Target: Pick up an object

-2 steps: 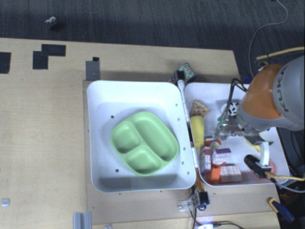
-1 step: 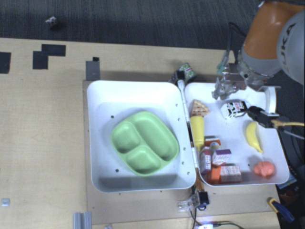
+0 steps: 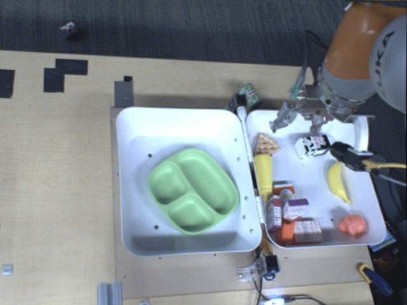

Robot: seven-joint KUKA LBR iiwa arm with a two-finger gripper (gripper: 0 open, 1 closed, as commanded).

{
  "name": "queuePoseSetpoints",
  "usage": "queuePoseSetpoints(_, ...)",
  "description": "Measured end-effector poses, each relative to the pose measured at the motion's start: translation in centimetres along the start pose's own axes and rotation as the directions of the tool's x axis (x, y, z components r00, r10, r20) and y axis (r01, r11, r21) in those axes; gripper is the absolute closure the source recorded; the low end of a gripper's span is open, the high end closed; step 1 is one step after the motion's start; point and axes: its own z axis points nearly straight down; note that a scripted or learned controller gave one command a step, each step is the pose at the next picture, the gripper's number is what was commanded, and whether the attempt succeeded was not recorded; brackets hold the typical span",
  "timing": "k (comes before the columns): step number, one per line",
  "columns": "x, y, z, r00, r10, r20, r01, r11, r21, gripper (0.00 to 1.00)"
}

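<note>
Jaws (image 3: 299,121), state unclear, hang over the right bin (image 3: 375,199) near the banana (image 3: 338,183)

Two white bins (image 3: 127,170), one green tray (image 3: 193,189).
One banana (image 3: 338,183), one yellow bottle (image 3: 264,173), perhaps three small cartons (image 3: 294,221).

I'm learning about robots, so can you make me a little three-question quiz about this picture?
1. True or false: the green divided plastic plate lies in the left white bin.
2. Which lies nearest the right bin's right wall? A) yellow banana B) pizza-slice toy C) yellow bottle
3. Fill in: the round toy near the right bin's front corner is coloured ____.

Key: 1 true; 2 A; 3 pinkish-red.
</note>
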Motion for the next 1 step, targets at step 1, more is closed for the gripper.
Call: queuePoseSetpoints(1, -5.11, -3.66, 12.14, 1.0, 0.003, 0.0, -0.003, 1.0, 0.005, 0.0)
